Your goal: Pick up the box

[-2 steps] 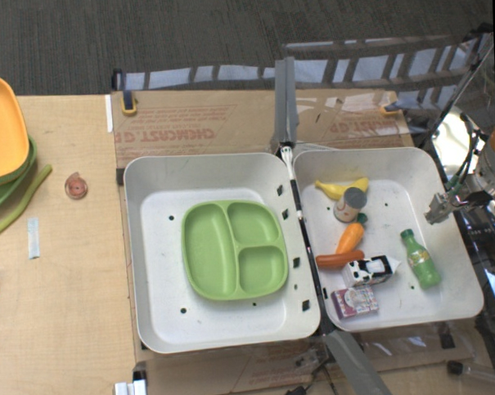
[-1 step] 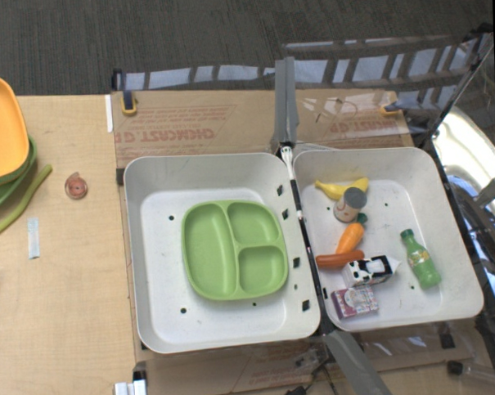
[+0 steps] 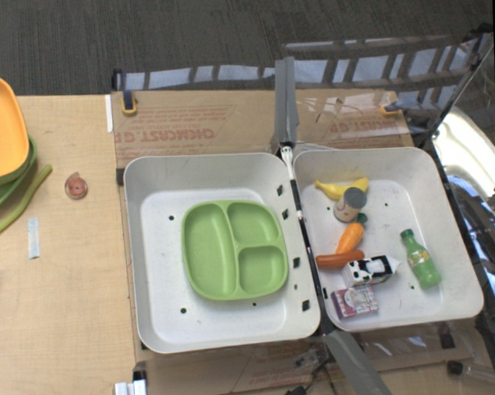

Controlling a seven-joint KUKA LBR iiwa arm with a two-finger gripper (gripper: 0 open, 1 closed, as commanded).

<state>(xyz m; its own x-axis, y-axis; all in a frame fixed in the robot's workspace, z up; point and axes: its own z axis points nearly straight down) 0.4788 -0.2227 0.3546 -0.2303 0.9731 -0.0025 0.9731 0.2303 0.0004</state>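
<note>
Box [image 3: 354,302] sits in the right bin [image 3: 446,178], low in its front-left corner, lying flat with the printed pinkish face up, just beside the bin's inner wall. Cow toy [image 3: 372,269] lies right behind it, close or maybe touching; I can't settle which at this slant. An orange-red stick-shaped piece [image 3: 340,260] and the carrot [image 3: 348,239] are stacked up just past that, so I judge the free sides of the box are its front and right edges, not the back. Green bottle [image 3: 420,259] lies on its side well apart to the right, so no trouble there. Banana [image 3: 341,187] and a grey-capped round piece [image 3: 353,199] are at the far end, out of the way. Left bin [image 3: 135,238] holds just the green divided plate [image 3: 235,250], which plays no part in this pick. As for the pincer, I cannot tell whether it is open or closed. My read: the grasp hasn't started and the box is untouched on the bin floor. Being flat and low, it gives little height to bite on, and the wall on its left crowds one side, so I'd come straight down with the jaws spanning its short width, and watch for nudging the cow.
</note>
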